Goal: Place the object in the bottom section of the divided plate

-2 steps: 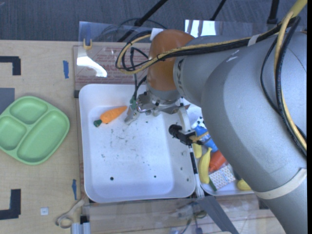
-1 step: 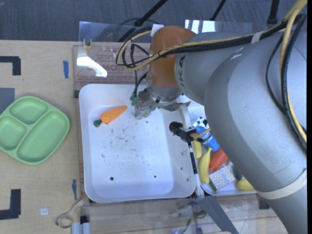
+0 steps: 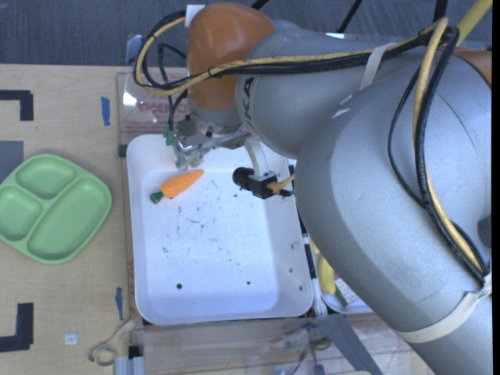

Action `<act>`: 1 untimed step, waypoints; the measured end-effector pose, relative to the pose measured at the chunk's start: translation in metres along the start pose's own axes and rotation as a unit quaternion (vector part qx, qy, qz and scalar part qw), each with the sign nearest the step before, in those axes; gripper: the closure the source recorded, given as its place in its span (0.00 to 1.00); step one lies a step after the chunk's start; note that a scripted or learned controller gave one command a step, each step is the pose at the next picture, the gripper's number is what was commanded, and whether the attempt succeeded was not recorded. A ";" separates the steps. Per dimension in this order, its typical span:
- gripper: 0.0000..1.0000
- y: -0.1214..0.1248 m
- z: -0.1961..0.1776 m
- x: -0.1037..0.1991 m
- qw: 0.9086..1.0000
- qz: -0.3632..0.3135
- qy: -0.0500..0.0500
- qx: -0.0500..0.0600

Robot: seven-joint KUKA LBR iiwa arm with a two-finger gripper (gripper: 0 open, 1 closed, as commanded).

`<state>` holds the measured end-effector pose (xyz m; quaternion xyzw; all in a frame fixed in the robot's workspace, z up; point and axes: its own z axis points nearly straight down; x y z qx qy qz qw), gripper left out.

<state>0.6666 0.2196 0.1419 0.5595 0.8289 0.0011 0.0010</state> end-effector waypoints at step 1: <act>0.00 0.000 0.000 0.000 1.000 0.000 0.000 0.000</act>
